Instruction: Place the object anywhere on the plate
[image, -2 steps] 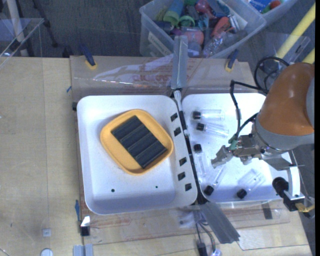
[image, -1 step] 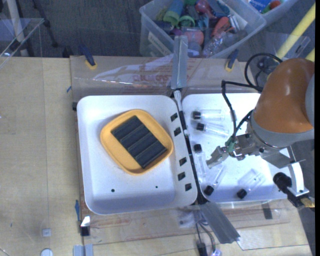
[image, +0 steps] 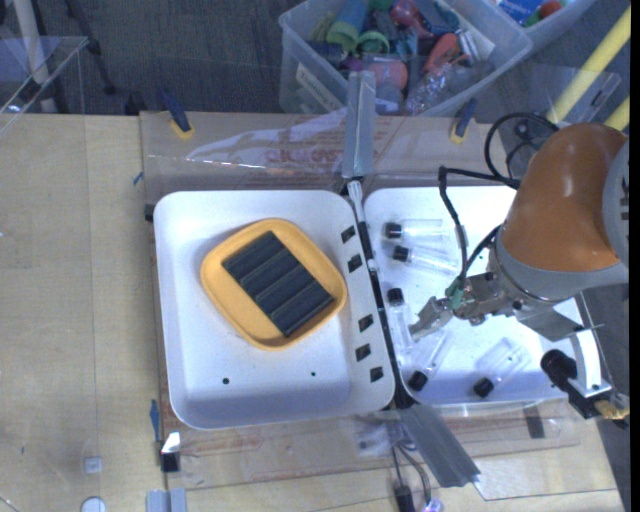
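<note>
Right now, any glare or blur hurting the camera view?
Camera view: the clear tubes wash out against the bright white right bin; the hand looks soft; the yellow plate with its dark ribbed block is sharp and evenly lit.

Black ribbed object (image: 278, 283) flat on yellow plate (image: 226, 292).

Two white bins (image: 190, 390) sit side by side. The left one holds one yellow plate (image: 225, 300) bearing one dark ridged block (image: 278, 283). About five clear, black-capped vials (image: 420, 255) (hard to count exactly) lie at the right.
</note>
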